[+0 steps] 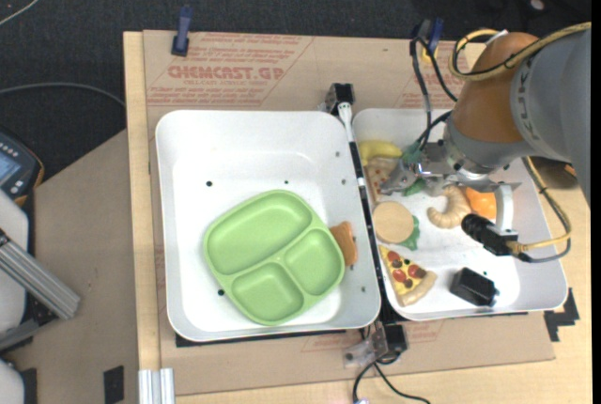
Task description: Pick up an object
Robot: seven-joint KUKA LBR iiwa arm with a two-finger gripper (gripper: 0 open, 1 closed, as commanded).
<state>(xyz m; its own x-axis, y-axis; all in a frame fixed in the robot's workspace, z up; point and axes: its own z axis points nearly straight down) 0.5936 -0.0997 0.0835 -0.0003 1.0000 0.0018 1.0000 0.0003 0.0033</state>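
My gripper (410, 177) hangs low over the upper left part of the right bin (540, 285), below the grey wrist and orange band (488, 101). It is just above a pinkish flat toy slice (378, 175), with a yellow banana (380, 149) right behind it. A round tan bun (394, 224) lies just in front of the gripper. To its right lie a tan croissant-like piece (449, 210) and an orange piece (481, 202). A pizza slice (409, 277) and a black block (472, 287) lie near the front. The arm hides part of the bin's back.
The left bin (188, 148) holds a green compartment plate (272, 255) with a small orange-brown toy (346, 243) at its right rim. A black divider clip (340, 97) sits between the bins. Cables (535, 247) trail across the right bin's right side.
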